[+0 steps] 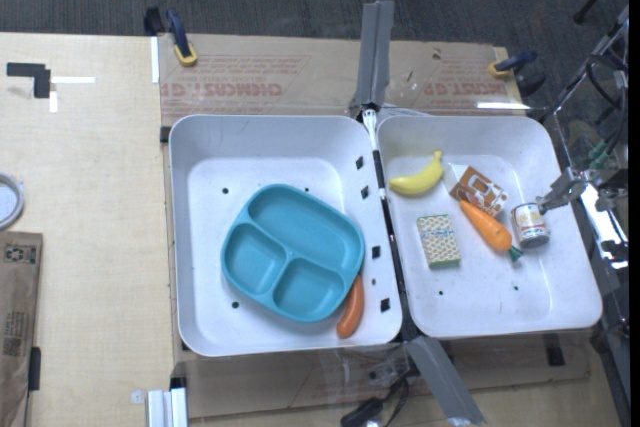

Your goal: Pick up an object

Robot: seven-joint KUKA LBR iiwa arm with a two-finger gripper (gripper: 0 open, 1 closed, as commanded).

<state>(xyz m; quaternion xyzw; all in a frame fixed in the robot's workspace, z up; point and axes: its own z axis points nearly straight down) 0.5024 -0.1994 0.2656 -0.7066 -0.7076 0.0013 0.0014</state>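
On the desk (80,265), the left bin (190,215) holds a blue divided plate (292,254) with an orange sausage (350,307) against its right edge. In the right bin (560,305) lie a curved yellow banana (418,176), a small patterned box (438,240), a brown packet (477,186), an orange carrot (487,225) and a small tin can (530,225) with a silver lid. The fingers (553,198) sit just beside the can; whether they are apart or together I cannot tell.

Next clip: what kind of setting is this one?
Probably a robotics lab test bench, not a kitchen: two white bins sit side by side on a cardboard sheet held by clamps, with toy-like food such as a banana and carrot.
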